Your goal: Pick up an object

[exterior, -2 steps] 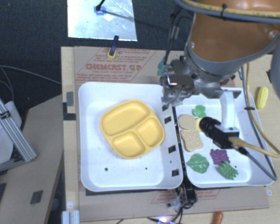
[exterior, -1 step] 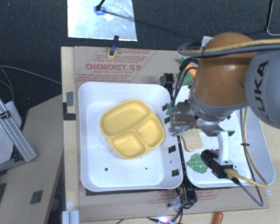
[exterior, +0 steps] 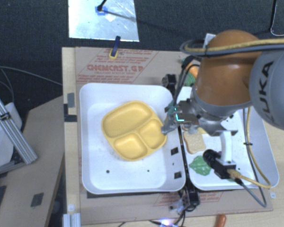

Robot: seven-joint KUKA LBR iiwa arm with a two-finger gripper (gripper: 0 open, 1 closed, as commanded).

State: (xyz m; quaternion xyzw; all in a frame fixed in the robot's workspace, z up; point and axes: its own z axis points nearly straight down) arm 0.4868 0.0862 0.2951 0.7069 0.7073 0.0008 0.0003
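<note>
A yellow three-compartment plate lies in the left white bin, slightly tilted toward the right. My gripper hangs low at the plate's right rim, close to the wall between the two bins. In the right bin, just below the wrist, lie a slice of toast and a green leafy piece. An orange object peeks out at that bin's far end, mostly hidden by the arm.
The bulky grey and orange arm covers most of the right bin. A black connector with a yellow cable hangs over the right bin's near part. Bare bin floor surrounds the plate on the left and front.
</note>
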